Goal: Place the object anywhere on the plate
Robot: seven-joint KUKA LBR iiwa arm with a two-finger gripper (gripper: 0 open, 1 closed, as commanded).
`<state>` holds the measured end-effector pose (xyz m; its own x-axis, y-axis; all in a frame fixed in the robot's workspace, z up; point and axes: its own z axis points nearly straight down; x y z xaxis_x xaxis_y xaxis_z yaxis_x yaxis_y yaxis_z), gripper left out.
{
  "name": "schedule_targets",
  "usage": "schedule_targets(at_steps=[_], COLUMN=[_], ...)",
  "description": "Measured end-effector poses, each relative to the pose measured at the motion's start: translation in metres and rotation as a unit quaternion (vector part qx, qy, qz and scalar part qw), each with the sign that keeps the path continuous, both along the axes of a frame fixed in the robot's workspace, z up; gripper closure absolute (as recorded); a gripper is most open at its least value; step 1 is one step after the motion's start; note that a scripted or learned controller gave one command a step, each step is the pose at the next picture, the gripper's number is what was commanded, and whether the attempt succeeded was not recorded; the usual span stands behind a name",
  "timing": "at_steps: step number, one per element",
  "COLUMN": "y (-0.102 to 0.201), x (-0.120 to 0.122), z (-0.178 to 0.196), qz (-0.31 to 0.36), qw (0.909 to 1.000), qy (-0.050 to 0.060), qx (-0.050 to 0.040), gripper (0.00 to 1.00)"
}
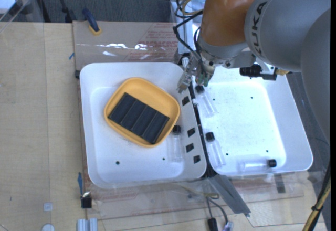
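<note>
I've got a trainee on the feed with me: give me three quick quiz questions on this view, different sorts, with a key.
1. True or false: the dark ridged slab lies on the yellow plate.
2. Which bin holds the plate? A) the left bin B) the right bin C) neither, it stands on the bench
3. Fill in: the gripper hangs over the ______ between the two bins.

Key
1. True. The slab rests flat inside the plate's rim.
2. A.
3. Divide (the inner edges where the bins meet), up near their far end.
</note>
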<state>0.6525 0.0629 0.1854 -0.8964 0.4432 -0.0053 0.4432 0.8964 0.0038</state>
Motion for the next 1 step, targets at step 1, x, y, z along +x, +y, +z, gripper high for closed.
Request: schedule_targets(at_steps=[1], y=[0.0000], x=[0.0000], z=[0.0001], qz=[0.000], qw=[1.0000], qy=[0.000], qx=[0.0000], gripper=[0.00])
